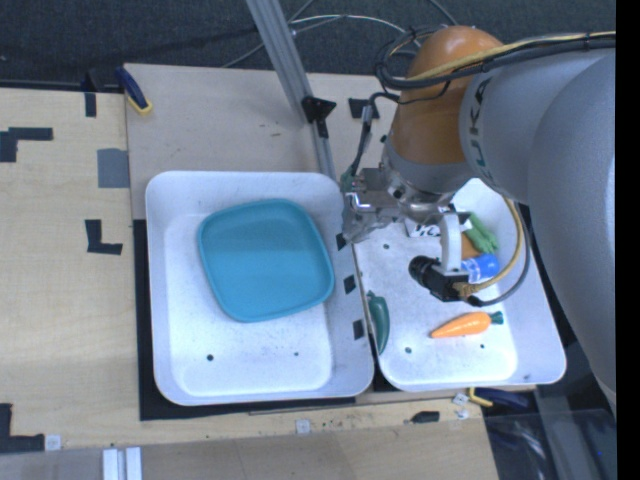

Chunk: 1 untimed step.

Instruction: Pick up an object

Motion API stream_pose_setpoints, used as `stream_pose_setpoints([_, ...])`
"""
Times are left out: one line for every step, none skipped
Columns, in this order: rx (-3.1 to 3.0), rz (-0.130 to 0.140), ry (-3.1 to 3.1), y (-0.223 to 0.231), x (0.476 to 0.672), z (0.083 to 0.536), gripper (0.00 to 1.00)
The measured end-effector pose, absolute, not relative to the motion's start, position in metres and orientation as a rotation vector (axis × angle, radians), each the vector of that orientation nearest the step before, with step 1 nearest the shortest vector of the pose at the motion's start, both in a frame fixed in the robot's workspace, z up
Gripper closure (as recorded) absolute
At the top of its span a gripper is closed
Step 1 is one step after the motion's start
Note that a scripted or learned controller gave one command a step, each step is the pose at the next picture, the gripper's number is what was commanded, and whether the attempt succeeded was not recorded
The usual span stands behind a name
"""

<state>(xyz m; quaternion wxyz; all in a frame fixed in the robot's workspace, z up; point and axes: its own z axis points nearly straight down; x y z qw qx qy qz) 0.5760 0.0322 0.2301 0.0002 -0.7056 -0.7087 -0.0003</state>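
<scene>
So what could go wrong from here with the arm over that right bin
1. The end effector sits close to the divide between the two bins, so a straight descent may hit a rim of the right bin rather than an object.
2. The dark green item lies tight against that bin's left wall, leaving little room for a grasp.
3. The toy carrot is slim and rounded; it could slip or roll away.

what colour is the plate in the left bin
Light blue plate, seen in the camera view.
</scene>
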Motion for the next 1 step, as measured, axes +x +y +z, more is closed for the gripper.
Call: stream_pose_setpoints([-2.215,0.001,-2.225,0.0837,0.5900,0.2191,1.00])
